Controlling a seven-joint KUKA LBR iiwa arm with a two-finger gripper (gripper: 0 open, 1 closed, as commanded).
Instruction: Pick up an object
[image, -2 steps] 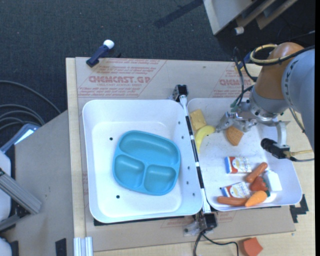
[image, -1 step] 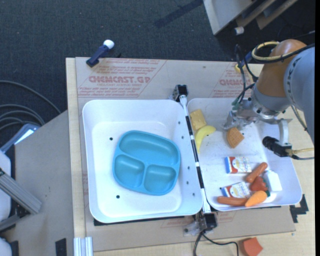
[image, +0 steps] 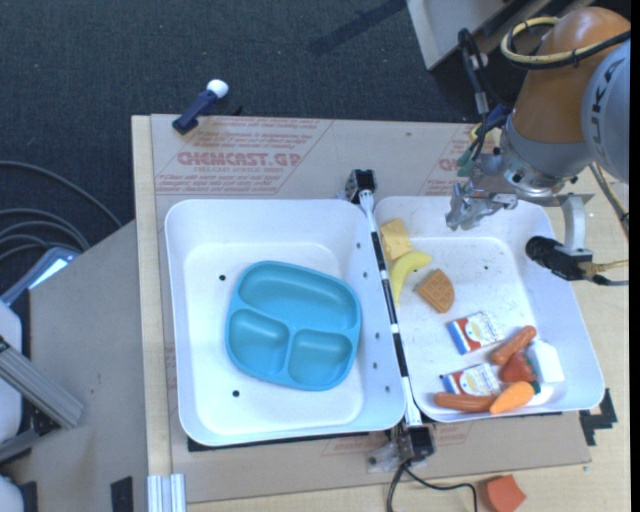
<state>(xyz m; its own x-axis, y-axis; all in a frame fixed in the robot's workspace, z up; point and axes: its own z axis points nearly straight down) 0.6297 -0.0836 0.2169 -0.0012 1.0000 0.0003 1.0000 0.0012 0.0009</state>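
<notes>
- Right bin holds the pickable bits: a yellow banana and a yellow block against the divider, a tan waffle-textured cracker just beside them
- Down in the near corner, two small cartons, sausages and an orange carrot bunched together
- Gripper hovers over the bin's far edge, nothing between its fingers; open or closed, can't tell
- Left bin carries a blue divided plate
</notes>
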